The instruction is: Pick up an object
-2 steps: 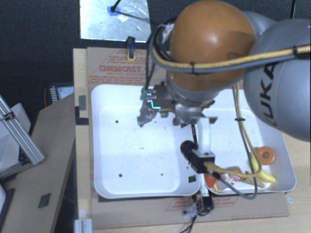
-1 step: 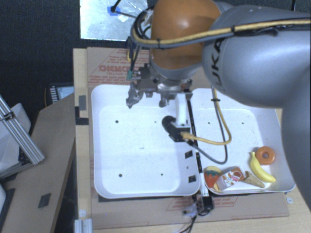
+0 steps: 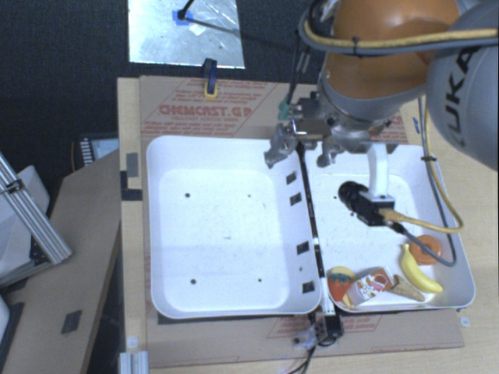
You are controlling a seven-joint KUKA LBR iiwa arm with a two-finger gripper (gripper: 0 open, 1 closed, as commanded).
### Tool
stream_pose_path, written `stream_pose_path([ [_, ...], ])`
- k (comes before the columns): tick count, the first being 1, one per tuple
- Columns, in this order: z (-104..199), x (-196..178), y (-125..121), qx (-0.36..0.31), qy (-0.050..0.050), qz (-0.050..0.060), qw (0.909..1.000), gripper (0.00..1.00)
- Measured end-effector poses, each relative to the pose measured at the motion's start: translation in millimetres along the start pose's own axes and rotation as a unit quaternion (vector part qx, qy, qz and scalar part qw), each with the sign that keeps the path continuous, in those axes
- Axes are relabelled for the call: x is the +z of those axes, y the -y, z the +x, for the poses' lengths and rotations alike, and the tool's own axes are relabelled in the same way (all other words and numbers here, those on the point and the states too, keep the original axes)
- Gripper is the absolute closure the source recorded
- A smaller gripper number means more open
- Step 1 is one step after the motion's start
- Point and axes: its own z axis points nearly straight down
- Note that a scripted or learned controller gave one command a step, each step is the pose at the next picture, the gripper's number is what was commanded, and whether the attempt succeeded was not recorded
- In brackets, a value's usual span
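My gripper [image 3: 299, 157] hangs over the far end of the divider between the two bins. Its grey fingers [image 3: 274, 154] stand apart, open, with nothing held between them. The objects lie in the near corner of the right bin [image 3: 405, 170]: a yellow banana [image 3: 419, 270], an orange round piece [image 3: 427, 248] beside it, a red-orange fruit [image 3: 341, 284], a red and white packet [image 3: 370, 284] and a tan wedge [image 3: 405, 290]. All of them lie well in front of the gripper and to its right, untouched.
The left bin [image 3: 168, 209] lies to the gripper's left. A black cylinder [image 3: 359, 201] on a yellow cable [image 3: 425, 226] hangs over the middle of the right bin, below a white post [image 3: 379, 174]. Cardboard [image 3: 203, 107] lies under both bins.
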Motion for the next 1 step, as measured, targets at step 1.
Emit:
stream_pose_path([
  [1, 53.9, -56.7, 56.8, -0.009, -0.003, 0.000, 1.0000, 0.00],
])
